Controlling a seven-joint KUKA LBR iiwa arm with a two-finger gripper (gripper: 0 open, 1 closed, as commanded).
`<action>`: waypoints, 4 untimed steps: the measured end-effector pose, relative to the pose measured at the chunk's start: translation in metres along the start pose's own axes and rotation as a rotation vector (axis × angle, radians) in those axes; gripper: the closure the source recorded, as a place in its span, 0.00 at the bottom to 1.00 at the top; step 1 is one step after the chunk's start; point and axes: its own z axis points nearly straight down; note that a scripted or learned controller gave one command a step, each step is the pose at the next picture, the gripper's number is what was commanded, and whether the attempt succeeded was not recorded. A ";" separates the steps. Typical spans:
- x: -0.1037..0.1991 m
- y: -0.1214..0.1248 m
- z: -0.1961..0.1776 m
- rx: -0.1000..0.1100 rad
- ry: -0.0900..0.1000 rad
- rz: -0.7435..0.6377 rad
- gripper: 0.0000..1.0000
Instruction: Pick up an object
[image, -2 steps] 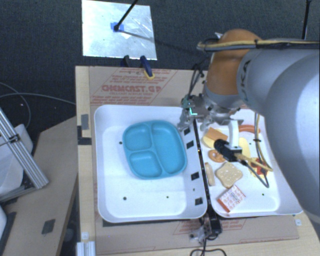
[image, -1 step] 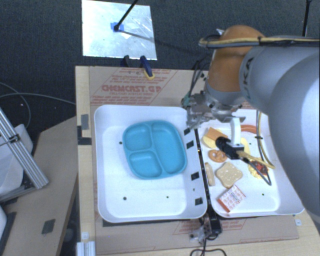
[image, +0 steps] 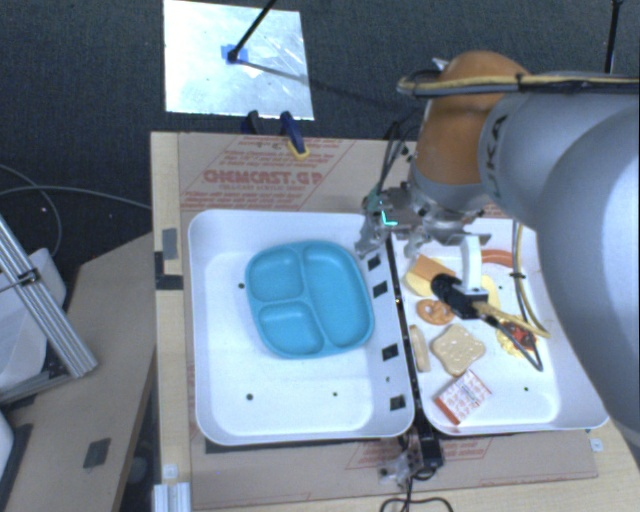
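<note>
Pincer (image: 440, 235) hangs over right bin's (image: 575, 405) far edge; I can't tell its state. Toast slice (image: 458, 348) lies mid-bin: light, stiff, flat. I'd pinch across its edges.

Two bins are sitting side by side on the bench. A divided plate (image: 305, 298) is lying in the left bin (image: 220, 400). In the right bin (image: 540, 405), a toast slice (image: 458, 348) is lying just behind a packet (image: 463, 395), with a pretzel (image: 435, 311) behind the toast. The arm (image: 520, 130) is reaching over the right bin's far end, near the divide.
</note>
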 end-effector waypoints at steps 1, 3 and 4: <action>0.000 0.001 -0.011 -0.002 0.001 -0.005 1.00; 0.027 -0.065 -0.181 -0.013 0.004 0.004 1.00; -0.002 -0.133 -0.147 0.009 -0.001 0.015 1.00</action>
